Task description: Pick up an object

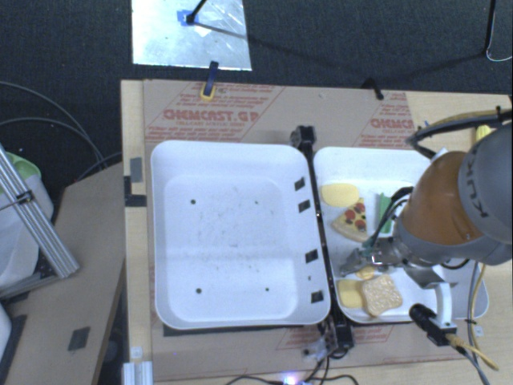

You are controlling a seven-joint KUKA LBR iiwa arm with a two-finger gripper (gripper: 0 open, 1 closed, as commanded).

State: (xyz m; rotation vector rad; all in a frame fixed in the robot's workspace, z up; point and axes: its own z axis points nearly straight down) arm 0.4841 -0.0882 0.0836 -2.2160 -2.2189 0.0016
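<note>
Overhead camera, slanted, apparently mid-distance, both bins [232, 155]

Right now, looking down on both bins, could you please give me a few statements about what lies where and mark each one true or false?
1. The toy foods lie in the right bin. True.
2. The pizza slice lies in the left bin. False: it is in the right bin, below the yellow piece.
3. The bread slice lies near the right bin's front edge. True.
4. The gripper hangs over the left bin. False: it is over the right bin, among the foods.
5. The arm comes in from the view's left. False: from the right.
</note>
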